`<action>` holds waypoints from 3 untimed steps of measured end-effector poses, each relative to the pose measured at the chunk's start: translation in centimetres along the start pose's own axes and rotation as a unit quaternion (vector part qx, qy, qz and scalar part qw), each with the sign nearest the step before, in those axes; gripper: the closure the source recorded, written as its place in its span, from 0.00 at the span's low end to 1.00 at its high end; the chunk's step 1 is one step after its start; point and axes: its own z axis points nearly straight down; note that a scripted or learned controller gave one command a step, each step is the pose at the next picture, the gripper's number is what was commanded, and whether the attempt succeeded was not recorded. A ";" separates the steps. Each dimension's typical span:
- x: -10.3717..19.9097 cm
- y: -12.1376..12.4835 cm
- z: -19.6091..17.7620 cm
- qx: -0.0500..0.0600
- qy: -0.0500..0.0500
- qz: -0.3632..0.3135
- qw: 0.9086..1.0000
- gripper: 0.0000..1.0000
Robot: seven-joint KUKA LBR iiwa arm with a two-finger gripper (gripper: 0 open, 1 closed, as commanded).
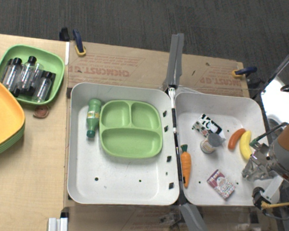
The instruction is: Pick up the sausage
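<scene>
— Lying in the right bin (200, 105), toward that bin's right side, the sausage (236, 138) is the orange-red piece, isn't it?

— Yes. Its long axis runs on a diagonal, the upper end toward the upper right of the frame and the lower end toward the lower left. A yellow banana (245, 145) lies just beside it on the right, touching or nearly so (the gap is too fine to judge).

— And the gripper (257, 167)?

— It sits at the right edge of the frame, below and to the right of the banana, over the bin's right rim. Whether its fingers are spread or pressed together cannot be told from this angle; nothing is seen between them.

— What else is in that bin?

— A carrot (185, 166) along the left wall, pointing down the frame, a black-and-white packet (207, 125), a small grey cup (211, 142), and a pink box (221, 183) lower down.

— The left bin (78, 182)?

— It has a green divided plate (131, 128) with a green bottle (93, 117) just beside its left edge.
</scene>
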 end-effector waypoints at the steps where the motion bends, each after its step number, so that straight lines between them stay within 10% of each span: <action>1: -0.5 0.3 -2.7 0.001 0.000 0.144 0.990 1.00; 3: -0.9 0.6 -2.5 0.001 -0.001 0.344 0.939 1.00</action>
